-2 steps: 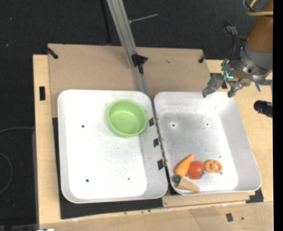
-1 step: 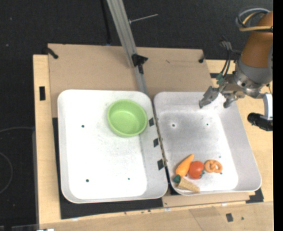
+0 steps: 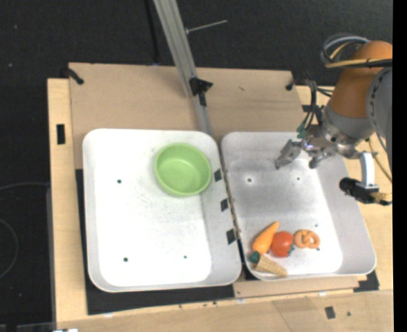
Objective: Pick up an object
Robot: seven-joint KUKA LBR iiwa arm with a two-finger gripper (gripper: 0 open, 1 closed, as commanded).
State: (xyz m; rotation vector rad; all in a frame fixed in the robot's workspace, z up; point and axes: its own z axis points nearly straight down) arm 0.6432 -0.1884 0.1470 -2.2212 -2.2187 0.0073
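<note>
My fingers (image 3: 301,155) hang spread and released. At five o'clock lie a tapered orange plastic carrot (image 3: 264,237) touching a round red tomato (image 3: 282,244).

The bowl (image 3: 183,170) near the far edge of the left bin (image 3: 113,213) is light green. Both bins are white, and the right bin (image 3: 279,192) looks more grey and speckled. At its near edge the carrot (image 3: 264,238) is orange, the tomato (image 3: 282,244) is red, the pretzel (image 3: 307,239) is orange-brown, and the cone (image 3: 269,266) is tan with a green end. The bench (image 3: 134,95) is pale brown. The arm (image 3: 355,88) is grey with an orange band.
</note>
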